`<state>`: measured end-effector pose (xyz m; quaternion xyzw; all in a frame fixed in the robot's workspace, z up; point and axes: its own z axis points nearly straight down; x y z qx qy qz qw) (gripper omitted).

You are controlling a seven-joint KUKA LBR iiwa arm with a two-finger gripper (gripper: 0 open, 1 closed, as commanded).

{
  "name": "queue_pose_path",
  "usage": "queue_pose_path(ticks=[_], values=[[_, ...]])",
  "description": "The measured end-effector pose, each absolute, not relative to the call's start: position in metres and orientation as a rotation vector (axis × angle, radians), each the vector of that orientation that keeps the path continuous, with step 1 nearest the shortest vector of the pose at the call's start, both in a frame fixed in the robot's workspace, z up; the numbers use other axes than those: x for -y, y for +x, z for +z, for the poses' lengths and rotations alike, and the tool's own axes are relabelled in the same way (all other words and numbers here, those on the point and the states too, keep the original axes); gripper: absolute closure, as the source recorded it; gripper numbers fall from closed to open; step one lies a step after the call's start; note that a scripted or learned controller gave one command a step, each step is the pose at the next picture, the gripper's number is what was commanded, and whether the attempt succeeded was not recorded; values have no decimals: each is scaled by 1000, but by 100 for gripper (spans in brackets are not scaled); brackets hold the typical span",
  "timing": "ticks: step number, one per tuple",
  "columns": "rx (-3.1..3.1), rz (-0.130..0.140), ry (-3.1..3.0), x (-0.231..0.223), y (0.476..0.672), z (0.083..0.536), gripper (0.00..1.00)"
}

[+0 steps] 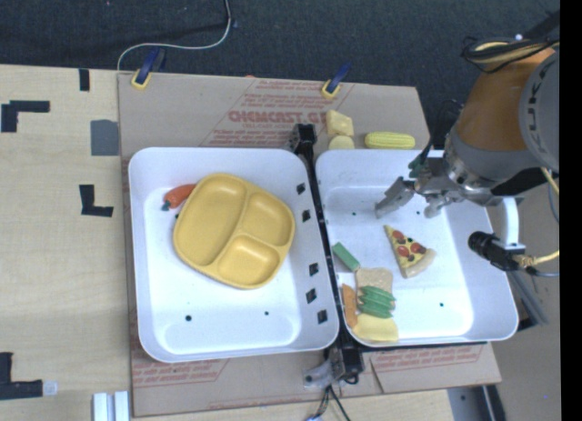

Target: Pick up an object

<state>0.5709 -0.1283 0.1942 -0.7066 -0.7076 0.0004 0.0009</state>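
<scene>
— Yellow plastic first: what sits in the left bin (pixel 145 255)?

— A divided yellow tray (pixel 234 229), lying a little askew toward the far side of that bin. An orange carrot-like piece (pixel 179 195) pokes out from under its far-left edge, touching it.

— And past the divider?

— The right bin (pixel 473 301) holds the toy food. Along its left side there is a small green block (pixel 345 256), and nearer to us a little heap: a tan slice like toast (pixel 375 279) with a green bean-like piece (pixel 376 300) on top, an orange strip (pixel 349 304) at its left, and a pale yellow piece (pixel 376 329) against the near wall. A pizza slice (pixel 408 250) lies by itself in the middle of the bin, apart from the heap.

— Anything outside the bins?

— On the cardboard sheet (pixel 264 110) that covers the desk, just beyond the right bin's far wall, a pale yellow chunk (pixel 339 125) and a corn cob (pixel 389 141).

— Where is the hand?

— The hand (pixel 418 199) hangs over the far part of the right bin, just beyond the pizza slice, on the arm (pixel 500 115) that comes in from the right. Its fingers are spread apart, one pointing left, the other nearer the slice, with nothing between them.
</scene>
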Motion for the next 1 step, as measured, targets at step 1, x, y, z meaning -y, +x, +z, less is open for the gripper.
queue_pose_path(ticks=[1], values=[[2220,2,-2225,170,563,80,0]])
